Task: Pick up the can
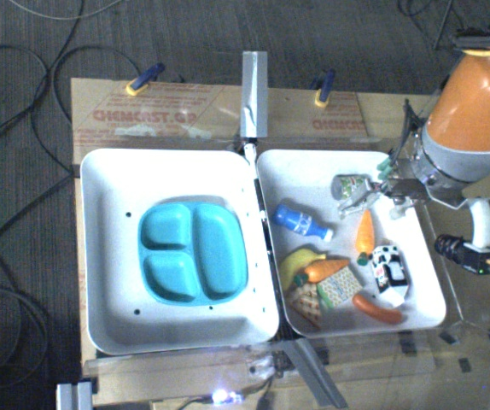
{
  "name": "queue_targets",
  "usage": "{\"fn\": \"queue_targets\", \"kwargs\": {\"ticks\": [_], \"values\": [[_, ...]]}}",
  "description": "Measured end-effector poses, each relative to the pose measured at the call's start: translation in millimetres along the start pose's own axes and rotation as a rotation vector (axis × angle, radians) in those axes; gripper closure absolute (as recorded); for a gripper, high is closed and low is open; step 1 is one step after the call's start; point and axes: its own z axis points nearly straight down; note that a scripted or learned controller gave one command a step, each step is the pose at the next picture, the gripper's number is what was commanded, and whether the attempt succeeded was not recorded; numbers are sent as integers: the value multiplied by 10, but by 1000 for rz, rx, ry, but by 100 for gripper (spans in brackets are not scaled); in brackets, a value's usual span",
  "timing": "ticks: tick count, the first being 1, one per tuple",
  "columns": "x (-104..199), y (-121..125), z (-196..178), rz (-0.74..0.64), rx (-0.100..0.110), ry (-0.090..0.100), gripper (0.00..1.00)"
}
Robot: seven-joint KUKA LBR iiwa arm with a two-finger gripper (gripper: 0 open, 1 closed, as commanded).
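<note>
The can (348, 184) is small and silver with a greenish label. It lies on its side near the back of the right bin (433, 310). My gripper (380, 186) reaches in from the right on the grey arm with the orange band (471, 101). It hangs just right of the can, close to it or touching its right end. The gripper's dark body hides the can's right end.
In the right bin lie a blue bottle (301, 221), two carrots (364, 233) (323, 270), a banana (294, 263), a waffle-like piece (337, 289), a sausage (377, 309) and a black-and-white object (389, 269). The left bin (100, 229) holds a blue divided plate (194, 250).
</note>
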Motion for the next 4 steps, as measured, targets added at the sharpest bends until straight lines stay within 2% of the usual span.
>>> {"fn": "queue_targets", "kwargs": {"ticks": [1, 2, 3, 4], "values": [[-102, 110, -438, -64, -2, -1, 0], [-569, 490, 191, -62, 0, -2, 0], [-615, 1152, 1123, -81, -1, -3, 0], [-874, 1347, 1655, -53, -5, 5, 0]]}}
